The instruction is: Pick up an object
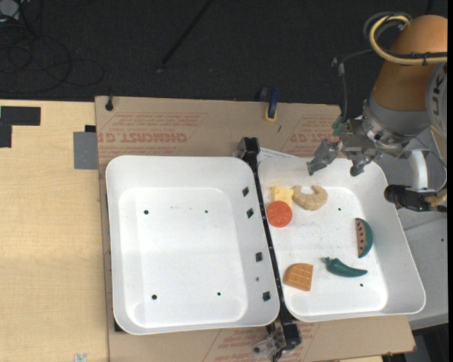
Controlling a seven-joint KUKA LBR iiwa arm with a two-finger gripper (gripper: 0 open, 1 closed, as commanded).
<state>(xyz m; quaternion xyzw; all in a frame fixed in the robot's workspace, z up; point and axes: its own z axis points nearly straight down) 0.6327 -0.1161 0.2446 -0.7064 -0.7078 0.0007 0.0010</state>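
Fixed overhead camera, slanted over bins (181,173)

Floor: dark carpet (211,36) with loose cables (23,44).
Bench: pale wood (38,225), brown cardboard sheet (181,127) on it.

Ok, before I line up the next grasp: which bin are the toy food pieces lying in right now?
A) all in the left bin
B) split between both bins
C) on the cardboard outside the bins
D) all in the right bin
D: the red disc, waffle piece, green pepper, watermelon slice and the other pieces all lie in the right bin, with the gripper open above its far edge.
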